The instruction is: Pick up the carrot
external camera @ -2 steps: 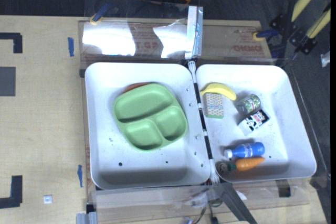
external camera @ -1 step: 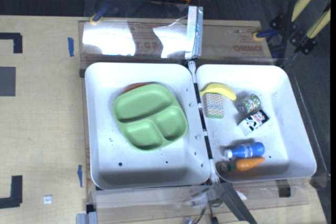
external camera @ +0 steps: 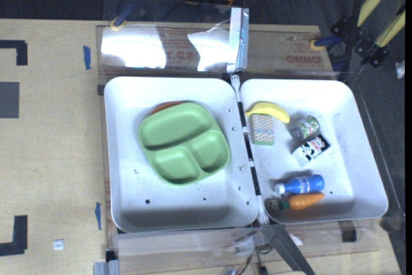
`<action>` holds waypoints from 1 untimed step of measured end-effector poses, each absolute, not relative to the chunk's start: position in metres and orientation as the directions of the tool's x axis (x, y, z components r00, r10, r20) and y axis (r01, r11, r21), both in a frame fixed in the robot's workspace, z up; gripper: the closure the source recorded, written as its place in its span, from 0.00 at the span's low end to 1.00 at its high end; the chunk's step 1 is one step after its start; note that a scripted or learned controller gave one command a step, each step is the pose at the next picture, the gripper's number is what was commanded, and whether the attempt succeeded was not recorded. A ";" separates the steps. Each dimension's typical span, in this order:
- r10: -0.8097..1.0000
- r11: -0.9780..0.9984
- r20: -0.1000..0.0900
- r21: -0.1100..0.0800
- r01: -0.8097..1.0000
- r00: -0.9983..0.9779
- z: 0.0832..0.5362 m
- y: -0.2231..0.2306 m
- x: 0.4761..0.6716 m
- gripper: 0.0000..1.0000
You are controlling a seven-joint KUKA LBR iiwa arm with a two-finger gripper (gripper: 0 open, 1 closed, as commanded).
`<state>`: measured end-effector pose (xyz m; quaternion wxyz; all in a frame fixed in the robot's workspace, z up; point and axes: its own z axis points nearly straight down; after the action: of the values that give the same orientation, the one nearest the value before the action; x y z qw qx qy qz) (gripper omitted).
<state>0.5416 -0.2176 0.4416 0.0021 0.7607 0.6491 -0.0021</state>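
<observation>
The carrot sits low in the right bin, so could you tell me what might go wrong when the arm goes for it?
The carrot lies right against the blue bottle, so the fingers may nudge or catch the bottle instead. It also rests near the right bin's front wall, which could block a finger.

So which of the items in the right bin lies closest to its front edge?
The carrot, orange and lying on its side by the front wall, just in front of the blue bottle; the banana lies at the back.
</observation>
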 end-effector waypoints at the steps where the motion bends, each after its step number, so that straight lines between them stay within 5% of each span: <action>1: 0.960 -0.280 -0.001 -0.004 0.960 0.280 0.433 -0.220 0.542 0.00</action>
<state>0.5416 -0.2201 0.4330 -0.0013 0.7999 0.6002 -0.0018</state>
